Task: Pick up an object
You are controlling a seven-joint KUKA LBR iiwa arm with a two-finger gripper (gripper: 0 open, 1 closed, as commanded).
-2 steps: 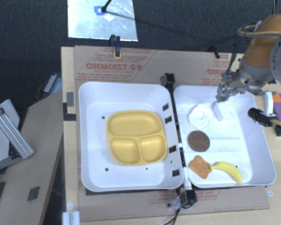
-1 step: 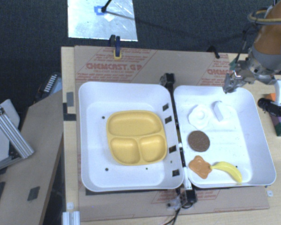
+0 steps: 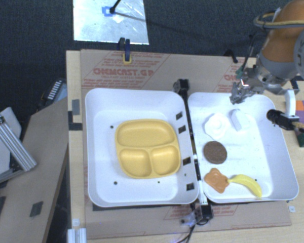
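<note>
gripper (image 3: 238, 95) over right bin (image 3: 278, 151) far edge | grip state unclear, maybe free | banana (image 3: 247, 184) near front

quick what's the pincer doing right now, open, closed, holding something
Pincer: cannot be told whether open or closed; it hangs above the far edge of the right bin, nothing seen in it.

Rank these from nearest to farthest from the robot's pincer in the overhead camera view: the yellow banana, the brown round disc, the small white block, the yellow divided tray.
1. Small white block, just below the pincer in the right bin.
2. Brown round disc, mid right bin.
3. Yellow banana, right bin's near edge.
4. Yellow divided tray, in the left bin.
</note>
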